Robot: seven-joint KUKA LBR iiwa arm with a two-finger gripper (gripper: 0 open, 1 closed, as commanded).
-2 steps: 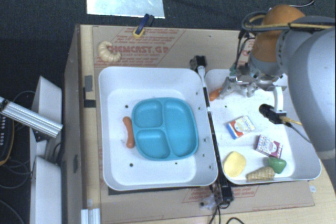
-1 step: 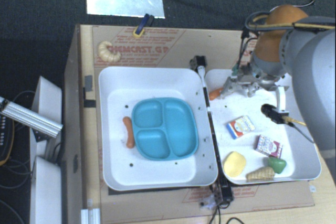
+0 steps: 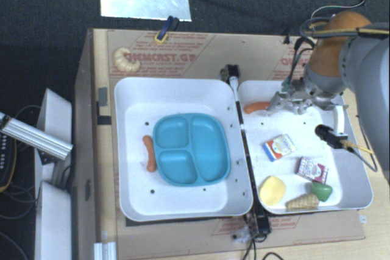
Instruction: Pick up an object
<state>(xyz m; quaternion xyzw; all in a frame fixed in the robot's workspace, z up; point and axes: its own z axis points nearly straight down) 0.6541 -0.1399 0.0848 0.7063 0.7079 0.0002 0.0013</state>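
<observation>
My gripper (image 3: 291,101) hangs low over the far part of the right bin (image 3: 359,189), reaching in from the right. An orange sausage-shaped piece (image 3: 256,107) lies just left of it, close by or touching; I cannot tell which. Nearer the front of the same bin lie a small white, red and blue carton (image 3: 279,147), a maroon box (image 3: 312,170), a yellow rounded piece (image 3: 272,190), a tan cone (image 3: 303,202) and a green piece (image 3: 322,192).
The left bin (image 3: 131,131) holds a blue divided tray (image 3: 190,149) with an orange sausage (image 3: 148,153) beside its left edge. A divider rail (image 3: 242,131) separates the bins. A pale ridged piece (image 3: 125,58) lies on the cardboard behind them.
</observation>
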